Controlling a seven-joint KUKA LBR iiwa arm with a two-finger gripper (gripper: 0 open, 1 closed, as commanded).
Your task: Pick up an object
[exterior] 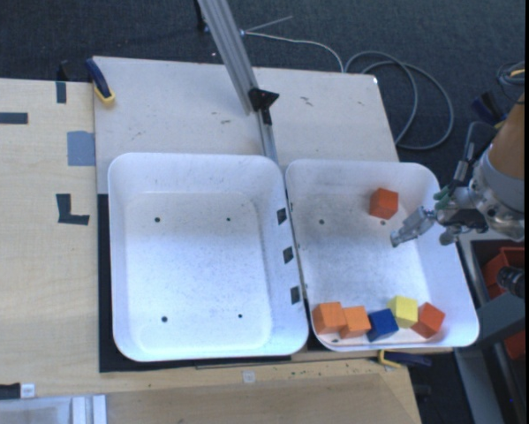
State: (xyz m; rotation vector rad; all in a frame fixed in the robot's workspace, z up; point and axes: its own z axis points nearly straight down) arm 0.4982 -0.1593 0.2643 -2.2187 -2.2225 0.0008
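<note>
Gripper (411, 229) over the right bin (335, 179), right side, tilted; can't tell its state, nothing visibly held; lone orange-red cube (383, 203) just up-left of it, apart from the tool; along the bin's near edge, a row: orange block (328, 314), second orange block (355, 321) touching it, blue cube (381, 324), yellow cube (404, 310), red cube (429, 319); left bin (123, 237) alongside

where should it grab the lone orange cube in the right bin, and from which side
Take the lone orange cube from straight above, across two opposite flat side faces. It sits alone on the right bin floor with free space all round, and the end effector is close by, just below and to its right in the camera view.
</note>
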